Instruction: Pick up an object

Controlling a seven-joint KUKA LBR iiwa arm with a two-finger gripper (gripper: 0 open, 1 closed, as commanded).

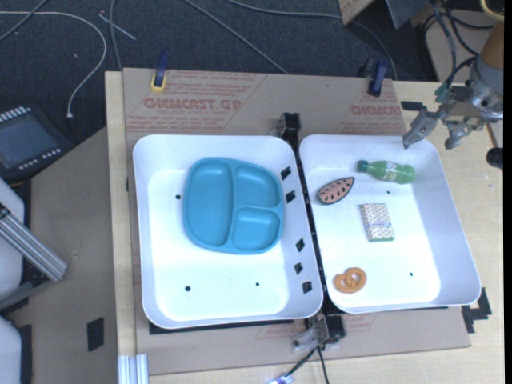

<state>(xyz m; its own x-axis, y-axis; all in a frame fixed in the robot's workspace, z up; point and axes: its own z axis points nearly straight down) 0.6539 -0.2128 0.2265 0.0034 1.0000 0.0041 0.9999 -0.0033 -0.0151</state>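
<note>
- Cardboard covers the bench under two shallow white bins; the left bin (pixel 152 214) holds a smooth blue divided plate (pixel 234 205).
- Up at the right bin's (pixel 448 238) far corner hangs the gripper (pixel 436 137), its two fingers spread wide with nothing between them.
- Nearest to it, just below and left, lies a glossy green bottle (pixel 387 170), long axis running across the bin.
- Farther off: a leaf-shaped brown piece (pixel 335 190), a patterned box (pixel 376 221), a pretzel (pixel 350 279).
</note>
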